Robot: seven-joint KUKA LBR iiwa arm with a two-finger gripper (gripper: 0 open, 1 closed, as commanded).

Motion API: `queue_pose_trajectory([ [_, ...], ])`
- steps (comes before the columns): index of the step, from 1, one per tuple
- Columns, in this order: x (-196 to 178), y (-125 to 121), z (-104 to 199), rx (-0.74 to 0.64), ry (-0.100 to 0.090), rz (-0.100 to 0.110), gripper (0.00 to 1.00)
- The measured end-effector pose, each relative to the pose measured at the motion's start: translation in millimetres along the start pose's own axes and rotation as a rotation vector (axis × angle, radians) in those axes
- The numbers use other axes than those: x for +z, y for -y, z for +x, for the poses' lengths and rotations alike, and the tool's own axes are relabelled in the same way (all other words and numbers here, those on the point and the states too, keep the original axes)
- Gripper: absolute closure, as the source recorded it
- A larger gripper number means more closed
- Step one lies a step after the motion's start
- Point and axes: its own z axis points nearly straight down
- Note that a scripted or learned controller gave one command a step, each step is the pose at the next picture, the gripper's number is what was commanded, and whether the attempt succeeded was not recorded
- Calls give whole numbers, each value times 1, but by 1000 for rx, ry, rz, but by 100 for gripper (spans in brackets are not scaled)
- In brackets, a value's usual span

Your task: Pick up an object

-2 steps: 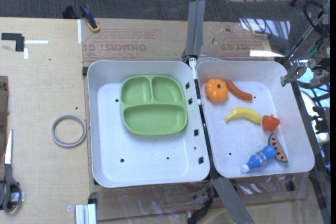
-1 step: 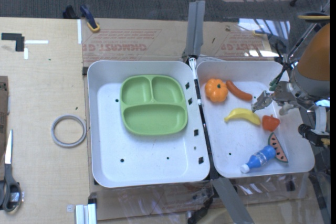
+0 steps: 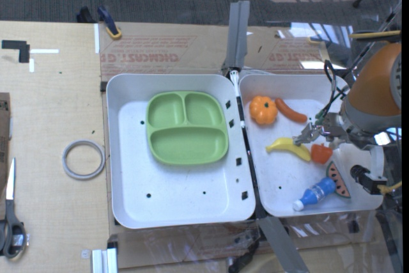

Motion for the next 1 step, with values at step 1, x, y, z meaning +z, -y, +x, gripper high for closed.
queue_pose_trajectory([
  [1, 11, -77, 42, -39, -5, 21, 0],
])
